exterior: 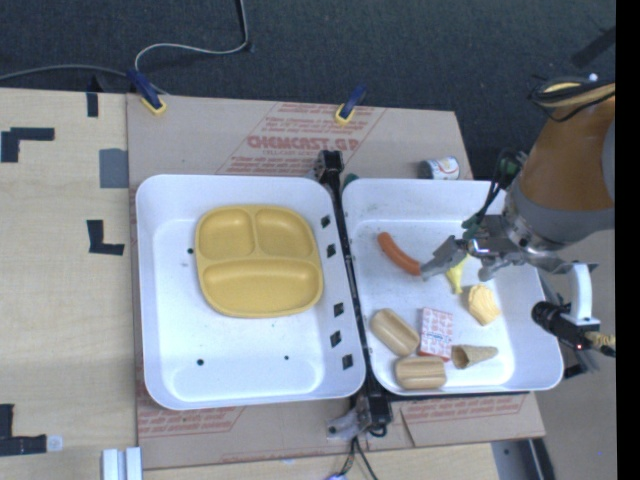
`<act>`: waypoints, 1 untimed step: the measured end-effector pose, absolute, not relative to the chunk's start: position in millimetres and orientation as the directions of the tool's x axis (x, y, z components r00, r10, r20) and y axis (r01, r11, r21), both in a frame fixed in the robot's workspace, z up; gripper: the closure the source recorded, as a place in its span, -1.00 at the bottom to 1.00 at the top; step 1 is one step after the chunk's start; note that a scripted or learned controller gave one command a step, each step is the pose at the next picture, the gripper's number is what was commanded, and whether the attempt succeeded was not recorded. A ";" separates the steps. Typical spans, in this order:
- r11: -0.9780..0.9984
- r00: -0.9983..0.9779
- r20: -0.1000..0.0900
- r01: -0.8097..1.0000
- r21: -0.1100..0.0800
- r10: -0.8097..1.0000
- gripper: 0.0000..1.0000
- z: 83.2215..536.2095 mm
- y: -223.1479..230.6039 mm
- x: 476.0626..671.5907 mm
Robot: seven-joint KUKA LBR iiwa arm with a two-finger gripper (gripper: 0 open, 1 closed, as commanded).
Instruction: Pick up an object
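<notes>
My gripper (pixel 458 265) hangs low over the middle of the right bin (pixel 520 373), its fingers spread apart. A small yellow piece (pixel 457 274) lies in the gap between them; contact with the fingers cannot be made out. Left of one fingertip lies an orange-red sausage (pixel 399 253). A pale yellow lump (pixel 482 303) sits just below the gripper. Nearer the front are a bread roll (pixel 393 331), a second roll (pixel 420 373), a pink-and-white packet (pixel 436 331) and a small cone (pixel 473 355).
The left bin (pixel 170 368) holds a yellow compartment plate (pixel 260 260). A black divider (pixel 345 278) runs between the bins. A small can (pixel 440 169) lies on the cardboard behind the right bin. The arm's grey and orange body (pixel 565 183) overhangs the right bin's far right side.
</notes>
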State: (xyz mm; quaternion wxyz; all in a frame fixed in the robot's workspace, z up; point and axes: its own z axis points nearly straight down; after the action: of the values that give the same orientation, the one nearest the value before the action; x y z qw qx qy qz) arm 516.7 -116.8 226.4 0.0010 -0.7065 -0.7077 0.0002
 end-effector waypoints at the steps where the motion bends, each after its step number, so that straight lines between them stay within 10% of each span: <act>1: 0.000 0.000 0.000 1.000 -0.001 1.000 -1.00 95.6 -161.3 572.3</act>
State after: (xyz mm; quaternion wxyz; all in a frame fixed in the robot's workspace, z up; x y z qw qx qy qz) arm 572.3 -161.3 95.6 0.0002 -0.7070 -0.7072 0.0004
